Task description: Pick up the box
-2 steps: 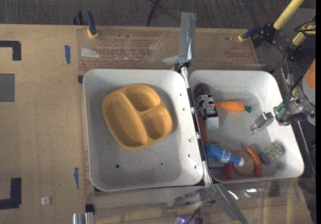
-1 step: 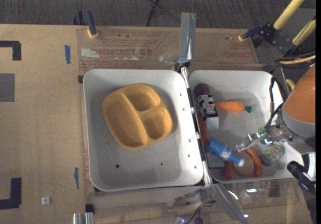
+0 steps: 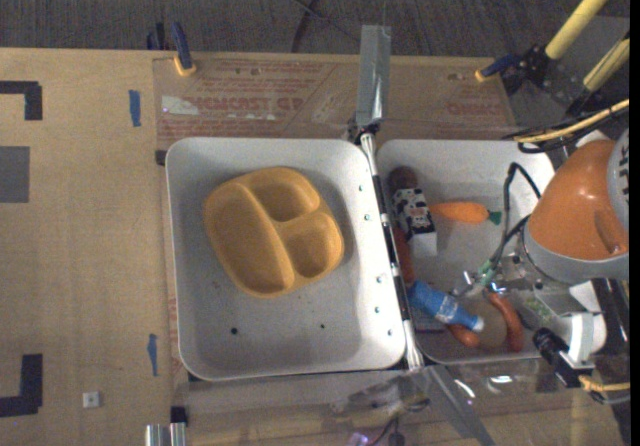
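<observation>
Divided plate [image 3: 274, 230] in left bin [image 3: 190, 264] — box [image 3: 413, 211], carrot [image 3: 461, 213], bottle [image 3: 440, 305] in right bin [image 3: 455, 156]

Red printing runs across the cardboard sheet [image 3: 300, 99] behind the two bins, but it sits upside down and too blurred to read. The small box [image 3: 413, 210] carries dark markings, also illegible.

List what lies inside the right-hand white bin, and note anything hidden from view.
Inside the right bin: a small printed box, a carrot, a blue bottle, a red sausage-like piece and a dark item. The arm covers the bin's right part.
</observation>
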Robot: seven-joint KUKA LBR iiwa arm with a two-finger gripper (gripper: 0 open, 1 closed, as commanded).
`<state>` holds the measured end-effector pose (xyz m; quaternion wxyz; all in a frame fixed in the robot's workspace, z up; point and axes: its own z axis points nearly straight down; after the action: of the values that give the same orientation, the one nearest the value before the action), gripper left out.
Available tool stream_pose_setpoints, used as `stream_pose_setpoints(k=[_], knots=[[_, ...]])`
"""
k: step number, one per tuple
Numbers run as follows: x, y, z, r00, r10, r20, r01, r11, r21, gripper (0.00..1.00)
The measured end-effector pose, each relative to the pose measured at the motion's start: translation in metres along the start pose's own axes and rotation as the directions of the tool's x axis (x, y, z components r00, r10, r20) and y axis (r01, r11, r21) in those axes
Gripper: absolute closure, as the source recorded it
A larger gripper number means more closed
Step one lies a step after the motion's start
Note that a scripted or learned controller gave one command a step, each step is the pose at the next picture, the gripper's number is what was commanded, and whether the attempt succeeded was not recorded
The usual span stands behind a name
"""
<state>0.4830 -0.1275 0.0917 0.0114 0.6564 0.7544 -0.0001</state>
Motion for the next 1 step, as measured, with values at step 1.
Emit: stream_pose_setpoints(k=[1], knots=[[0.0026,0.0003,-0.0060,1.000,0.000,-0.007,0.000,1.000,0.002,1.00]])
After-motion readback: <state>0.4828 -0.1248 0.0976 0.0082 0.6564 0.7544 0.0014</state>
